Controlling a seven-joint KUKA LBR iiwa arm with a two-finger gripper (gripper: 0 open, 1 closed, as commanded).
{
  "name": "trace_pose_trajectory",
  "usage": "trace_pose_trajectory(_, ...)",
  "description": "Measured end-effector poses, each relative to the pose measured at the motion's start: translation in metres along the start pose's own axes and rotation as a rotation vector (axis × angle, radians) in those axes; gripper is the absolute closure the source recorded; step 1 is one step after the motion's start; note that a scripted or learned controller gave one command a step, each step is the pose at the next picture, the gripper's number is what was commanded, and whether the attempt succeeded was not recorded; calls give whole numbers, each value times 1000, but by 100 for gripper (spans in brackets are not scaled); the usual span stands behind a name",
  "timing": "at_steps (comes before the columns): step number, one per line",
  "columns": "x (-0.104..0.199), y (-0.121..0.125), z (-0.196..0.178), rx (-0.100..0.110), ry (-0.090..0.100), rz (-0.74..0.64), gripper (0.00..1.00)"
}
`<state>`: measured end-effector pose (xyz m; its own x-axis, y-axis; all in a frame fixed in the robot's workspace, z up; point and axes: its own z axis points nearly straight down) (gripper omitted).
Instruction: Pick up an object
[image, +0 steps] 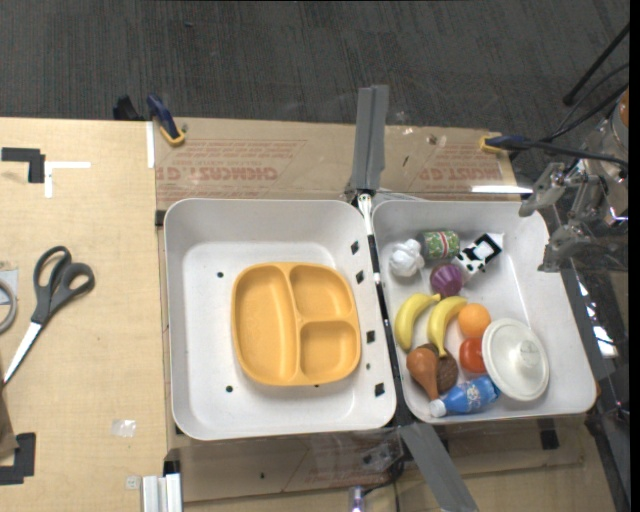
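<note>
The right bin (535, 290) holds several toys. At its back lie a white bulb (404, 260), a green can (440, 243), a black-and-white cow (484, 252) and a purple piece (447, 277). Further forward are two bananas (428, 320), an orange (473, 319), a brown drumstick-like piece (428, 370), a white round lid (515, 358) and a blue bottle (467, 397). My gripper (565, 215) hangs as a grey metal shape over the bin's back right rim, to the right of the cow and apart from every toy.
A yellow divided plate (296, 323) lies in the left bin (190, 300). Scissors (45, 295) rest on the wooden bench at the left. Cardboard (250, 165) with blue clamps (165, 118) lies behind the bins. Cables run at the far right.
</note>
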<state>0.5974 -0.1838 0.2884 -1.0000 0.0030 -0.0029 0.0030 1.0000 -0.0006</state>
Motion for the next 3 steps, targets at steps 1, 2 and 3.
trace_pose_trajectory(1, 23, -3, 131, 0, 0, 216, 0)
trace_pose_trajectory(2, 57, 27, 195, 0, -1, 308, 0)
trace_pose_trajectory(3, 89, 74, 195, 1, -3, 357, 0)
